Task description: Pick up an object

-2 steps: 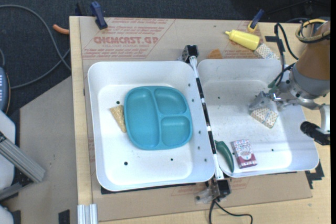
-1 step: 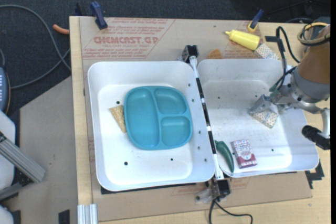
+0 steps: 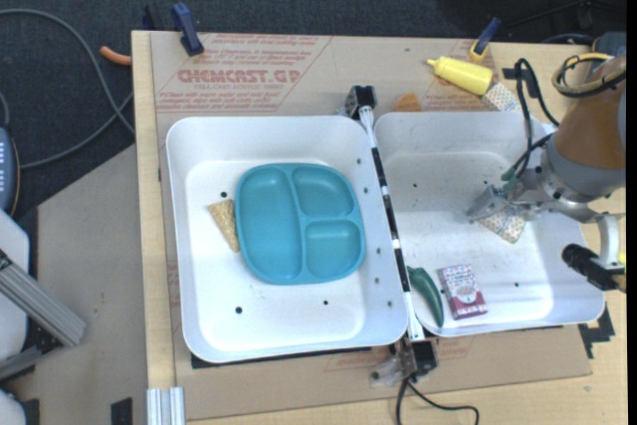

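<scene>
My gripper (image 3: 495, 205) is low in the right bin (image 3: 438, 139), near the middle of its right half. A small beige patterned piece (image 3: 506, 227) lies on the bin floor right under and just in front of it, touching or nearly touching. Nothing shows as lifted. At the bin's front lie a small red-and-white box (image 3: 463, 291) and a green curved item (image 3: 426, 291) against the left wall. The left bin (image 3: 199, 154) holds a teal divided plate (image 3: 300, 222) with a tan cracker-like piece (image 3: 225, 220) tucked under its left edge.
The arm, with its orange band (image 3: 594, 129), comes in over the right bin's right edge. A yellow object (image 3: 461, 73) lies on the bench behind the right bin. Blue clamps (image 3: 185, 27) (image 3: 485, 36) stand at the bench's back edge.
</scene>
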Controlling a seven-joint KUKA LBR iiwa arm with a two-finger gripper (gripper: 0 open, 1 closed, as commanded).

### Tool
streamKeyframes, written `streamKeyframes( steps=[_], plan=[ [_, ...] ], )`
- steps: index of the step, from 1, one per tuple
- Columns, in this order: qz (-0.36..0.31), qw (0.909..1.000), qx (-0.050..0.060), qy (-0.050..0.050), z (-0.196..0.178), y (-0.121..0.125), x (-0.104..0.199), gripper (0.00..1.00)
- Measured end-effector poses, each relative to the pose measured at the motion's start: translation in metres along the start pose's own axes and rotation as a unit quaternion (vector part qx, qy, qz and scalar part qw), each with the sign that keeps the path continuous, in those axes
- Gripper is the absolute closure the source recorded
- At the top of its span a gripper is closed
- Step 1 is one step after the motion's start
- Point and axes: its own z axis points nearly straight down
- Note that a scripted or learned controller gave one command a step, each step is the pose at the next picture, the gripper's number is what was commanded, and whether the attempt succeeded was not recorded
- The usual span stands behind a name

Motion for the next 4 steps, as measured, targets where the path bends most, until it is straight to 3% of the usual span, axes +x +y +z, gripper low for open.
streamKeyframes(
  steps=[1, 2, 3, 4],
  plan=[
    [0.000, 1.0000, -0.003, -0.002, -0.012, 0.002, -0.001, 1.00],
    [0.000, 1.0000, -0.002, -0.001, -0.011, 0.002, -0.001, 0.00],
    [-0.001, 1.0000, 0.005, 0.003, -0.008, -0.031, 0.006, 0.00],
    [-0.002, 1.0000, 0.003, 0.005, 0.004, 0.023, -0.020, 0.00]
  ],
)
